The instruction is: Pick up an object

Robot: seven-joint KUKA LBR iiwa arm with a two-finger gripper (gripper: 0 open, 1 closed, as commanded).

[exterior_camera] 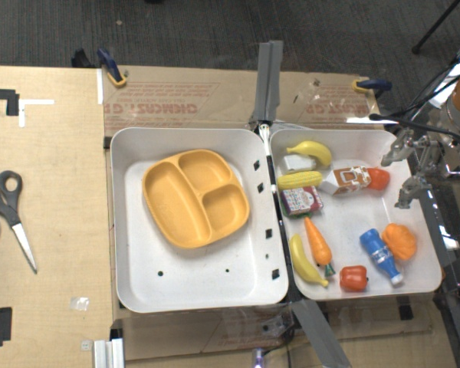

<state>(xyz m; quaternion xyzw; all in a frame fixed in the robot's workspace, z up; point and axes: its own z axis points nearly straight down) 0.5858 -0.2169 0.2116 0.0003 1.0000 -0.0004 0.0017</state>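
Toys crowd the right bin [414,286], and that is where we have our choice of things to pick. Up top lies a yellow banana [310,152] with a corn cob [299,180] just below it, and a small red packet [300,200] under that. A carton [351,178] lies touching a red-orange tomato [376,179]. Lower down we see a carrot [317,241] beside a second banana [306,261], a red pepper [353,278], a blue bottle [381,257] and an orange fruit [401,241] pressed against it.

Over in the left bin [130,228] sits a yellow divided plate [195,198], alone, likely a spare receptacle.

Our gripper [411,176] hangs at the right bin's far right rim, above the wall rather than over any toy. Whether its grip is parted or closed we cannot tell from this slant; nothing is visibly between them.

We judge the pick not yet begun. The tomato and orange fruit lie nearest and reasonably clear on top, fair candidates. The bottle, snug against the fruit, looks harder to get around.
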